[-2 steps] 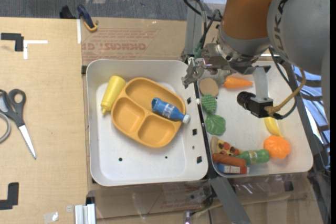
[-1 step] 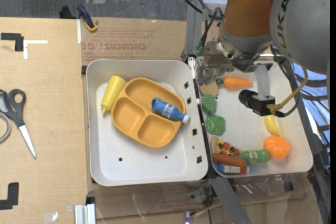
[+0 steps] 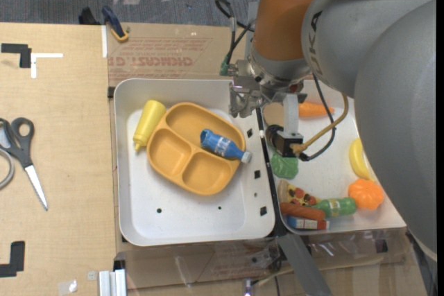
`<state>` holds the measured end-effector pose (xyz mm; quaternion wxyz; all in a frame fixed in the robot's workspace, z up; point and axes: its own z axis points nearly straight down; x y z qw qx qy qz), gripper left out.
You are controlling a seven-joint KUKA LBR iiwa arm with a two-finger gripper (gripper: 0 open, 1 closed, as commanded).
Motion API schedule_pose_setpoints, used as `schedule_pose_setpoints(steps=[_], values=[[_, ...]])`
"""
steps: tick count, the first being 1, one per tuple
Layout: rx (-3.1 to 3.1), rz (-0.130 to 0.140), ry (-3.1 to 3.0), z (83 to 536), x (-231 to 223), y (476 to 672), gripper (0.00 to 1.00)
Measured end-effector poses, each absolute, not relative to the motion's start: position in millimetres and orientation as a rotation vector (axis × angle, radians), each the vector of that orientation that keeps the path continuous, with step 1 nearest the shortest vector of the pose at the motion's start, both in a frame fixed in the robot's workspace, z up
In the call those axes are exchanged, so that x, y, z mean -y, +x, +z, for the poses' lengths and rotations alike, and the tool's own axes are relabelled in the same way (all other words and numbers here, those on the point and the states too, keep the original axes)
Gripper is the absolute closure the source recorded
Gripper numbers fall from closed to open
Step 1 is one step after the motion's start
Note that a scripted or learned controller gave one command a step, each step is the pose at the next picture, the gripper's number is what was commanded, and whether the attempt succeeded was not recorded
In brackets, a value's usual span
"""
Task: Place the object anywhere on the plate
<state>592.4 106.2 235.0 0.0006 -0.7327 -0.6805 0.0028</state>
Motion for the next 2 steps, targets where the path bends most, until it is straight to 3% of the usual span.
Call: schedule_pose_setpoints(steps=[1, 2], values=[[2.031, 0.006, -2.397, 250.3, -179.7, 581.0, 1.00], [2.031, 0.007, -2.398, 250.2, -179.1, 581.1, 0.00]])
